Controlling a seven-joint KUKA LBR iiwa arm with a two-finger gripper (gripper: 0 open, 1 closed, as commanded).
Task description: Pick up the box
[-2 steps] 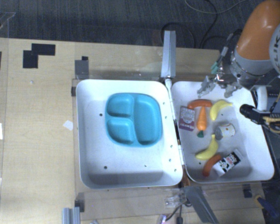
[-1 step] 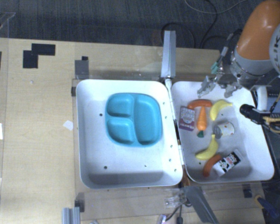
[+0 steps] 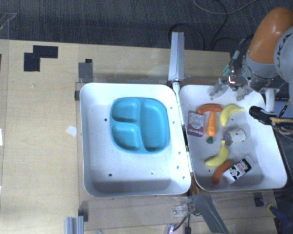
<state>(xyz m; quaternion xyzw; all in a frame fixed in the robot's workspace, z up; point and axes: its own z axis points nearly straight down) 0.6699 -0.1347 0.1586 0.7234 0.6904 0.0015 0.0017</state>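
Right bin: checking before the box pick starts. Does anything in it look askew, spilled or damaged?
Nothing looks spilled or damaged. The right bin holds a loose jumble: the box lies flat beside the carrot, two bananas and a cup on its side. The gripper hovers over the bin's far edge.

Small flat maroon-and-white cardboard box (image 3: 196, 123): lying flat in my right bin, near its left wall, beside the carrot.
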